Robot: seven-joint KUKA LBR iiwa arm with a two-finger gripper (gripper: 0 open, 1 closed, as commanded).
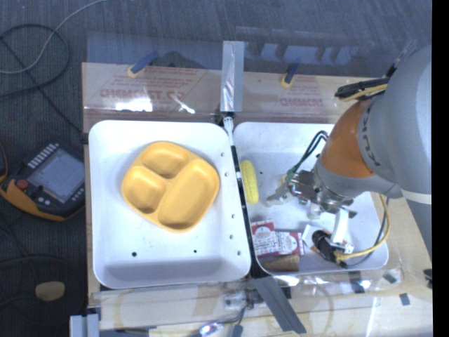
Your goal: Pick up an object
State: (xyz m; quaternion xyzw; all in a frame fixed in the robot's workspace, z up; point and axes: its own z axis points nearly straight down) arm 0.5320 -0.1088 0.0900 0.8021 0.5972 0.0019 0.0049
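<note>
The grey arm with its orange band (351, 146) reaches in over the right shallow white bin (280, 142). It carries the claw (293, 187) low above that bin's bare middle, probably because the small, pickable things all lie here. The wrist hides the tips, so I cannot tell whether the claw is clenched or released, and nothing is visibly held in it.

The nearest candidate is the small yellow corn cob (248, 181), lying along the bin's left wall just beside the claw. That wall may crowd any grasp on it. The flat red and white printed packet (270, 241) lies near the bin's front edge, and a brown rounded piece (282, 262) touches it from the front.

The left shallow white bin (112, 251) on the desk (175, 83) holds only a wide yellow three-compartment plastic plate (170, 184), well apart from the claw.
</note>
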